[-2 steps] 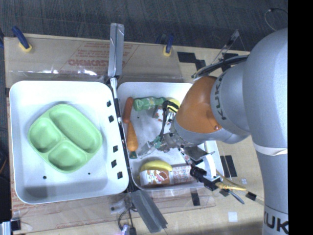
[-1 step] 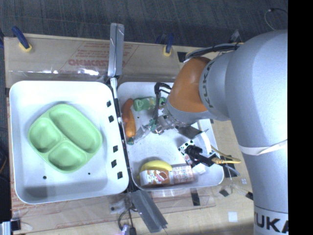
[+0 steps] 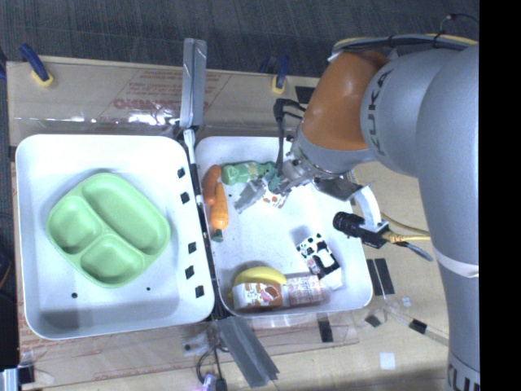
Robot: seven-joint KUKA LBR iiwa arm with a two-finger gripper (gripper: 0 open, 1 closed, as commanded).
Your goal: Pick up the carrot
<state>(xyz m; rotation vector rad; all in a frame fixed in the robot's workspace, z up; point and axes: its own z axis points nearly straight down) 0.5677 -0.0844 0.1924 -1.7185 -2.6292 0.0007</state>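
— Where's the carrot point(image 3: 216, 199) from where you stand?

— In the right bin point(image 3: 358, 293), hard against its left wall. It lies lengthwise along that wall, with its thin green end toward the near side. Nothing is gripping it.

— And the gripper point(image 3: 262, 189)?

— It's low over the same bin, up in the far half, just right of the carrot. The arm point(image 3: 423, 112) comes in from the right, with its orange band point(image 3: 346, 96) sitting above the far right corner of the bin. The fingers point left, toward the carrot's upper part. They're close to it, but I can't say they touch it.

— Are the jaws wide or narrow?

— I cannot tell. The grey fingers run together with other things down there, so the gap isn't clear to me.

— What other things?

— A green toy point(image 3: 242, 172) lies right at the far end of the bin, just beside the carrot's top and against the gripper. Something small, white with red and green, sits just under the wrist; I can't make out what it is.

— Anything else in that bin?

— Near the front wall a banana point(image 3: 260, 277) rests against a bottle point(image 3: 281, 293) lying on its side. A black-and-white carton point(image 3: 320, 258) lies just right of them.

— And the left bin point(image 3: 32, 218)?

— It holds a green divided plate point(image 3: 108, 227), three sections, well apart from the carrot.
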